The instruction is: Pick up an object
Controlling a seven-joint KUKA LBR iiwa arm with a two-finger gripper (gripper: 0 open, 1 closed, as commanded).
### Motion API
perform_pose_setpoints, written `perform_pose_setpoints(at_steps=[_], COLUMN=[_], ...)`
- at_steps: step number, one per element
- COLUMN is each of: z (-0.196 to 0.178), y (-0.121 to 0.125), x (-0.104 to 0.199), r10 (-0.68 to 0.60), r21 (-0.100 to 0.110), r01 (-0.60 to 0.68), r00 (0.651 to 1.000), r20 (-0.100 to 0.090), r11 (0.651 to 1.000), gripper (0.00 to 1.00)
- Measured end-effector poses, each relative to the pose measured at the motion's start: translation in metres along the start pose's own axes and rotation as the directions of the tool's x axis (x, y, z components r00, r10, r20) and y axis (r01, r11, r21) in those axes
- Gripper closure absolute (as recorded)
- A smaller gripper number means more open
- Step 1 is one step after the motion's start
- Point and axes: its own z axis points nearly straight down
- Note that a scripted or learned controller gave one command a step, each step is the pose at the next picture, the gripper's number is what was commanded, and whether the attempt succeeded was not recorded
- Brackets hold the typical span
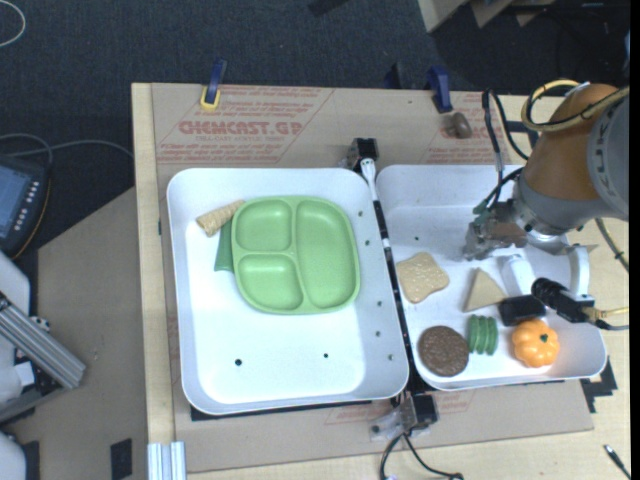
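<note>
My gripper [488, 242] hangs over the upper middle of the right bin [430, 193], just above a pale tan wedge [484, 290]. Left of the wedge lies a tan bread slice [422, 276]. Toward the bin's front edge lie a brown round patty [443, 350], a green ribbed piece [482, 334] and an orange pumpkin [535, 344]. I see nothing between the gripper's tips.
The left bin [270, 368] holds a green divided plate [296, 253] and a tan cracker piece [218, 217] at its upper left corner. The grey arm with the orange band [570, 158] comes in from the right over the right bin's far edge.
</note>
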Motion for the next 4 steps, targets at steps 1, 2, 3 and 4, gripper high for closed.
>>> perform_pose_setpoints(at_steps=[1,2,3,4], z=[-0.057,-0.120,-0.130,-0.130], y=[-0.001,-0.004,-0.003,-0.016], x=[-0.010,-0.012,-0.012,0.051], r10=[0.000,-0.001,-0.002,-0.007], r21=[-0.005,-0.006,-0.002,0.005], r01=[0.000,0.001,0.002,0.007], r00=[1.000,1.000,1.000,1.000], r20=[0.003,0.003,0.001,-0.004], r11=[1.000,1.000,1.000,1.000], gripper=[1.00,1.00,1.00,1.00])
